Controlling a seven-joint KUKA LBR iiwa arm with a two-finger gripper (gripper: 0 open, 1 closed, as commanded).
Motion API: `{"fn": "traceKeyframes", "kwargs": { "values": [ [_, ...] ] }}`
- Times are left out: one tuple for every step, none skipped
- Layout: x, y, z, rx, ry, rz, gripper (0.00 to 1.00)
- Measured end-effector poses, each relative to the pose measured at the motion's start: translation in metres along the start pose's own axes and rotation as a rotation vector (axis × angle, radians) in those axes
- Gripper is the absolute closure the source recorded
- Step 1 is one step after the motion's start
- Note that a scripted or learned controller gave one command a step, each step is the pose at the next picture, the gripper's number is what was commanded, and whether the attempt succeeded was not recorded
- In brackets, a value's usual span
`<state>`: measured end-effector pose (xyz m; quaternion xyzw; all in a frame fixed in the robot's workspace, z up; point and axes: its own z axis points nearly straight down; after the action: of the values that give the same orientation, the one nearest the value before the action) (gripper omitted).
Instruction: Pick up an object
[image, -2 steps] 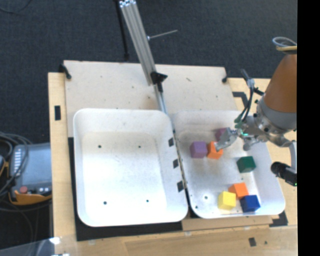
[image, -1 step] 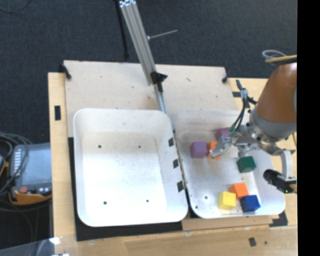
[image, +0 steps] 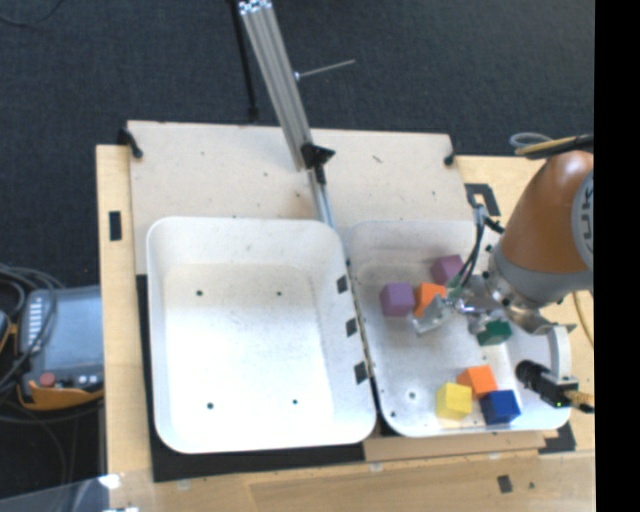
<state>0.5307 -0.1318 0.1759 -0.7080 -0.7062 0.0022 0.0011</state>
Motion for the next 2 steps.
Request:
{"fn": "traceKeyframes", "kwargs": {
  "values": [
    [-0.007,-0.006,0.060,0.001,0.000,0.000,0.00],
    [-0.007,-0.003,0.046,-0.010,0.002,0.008,1.00]
  ]
}}
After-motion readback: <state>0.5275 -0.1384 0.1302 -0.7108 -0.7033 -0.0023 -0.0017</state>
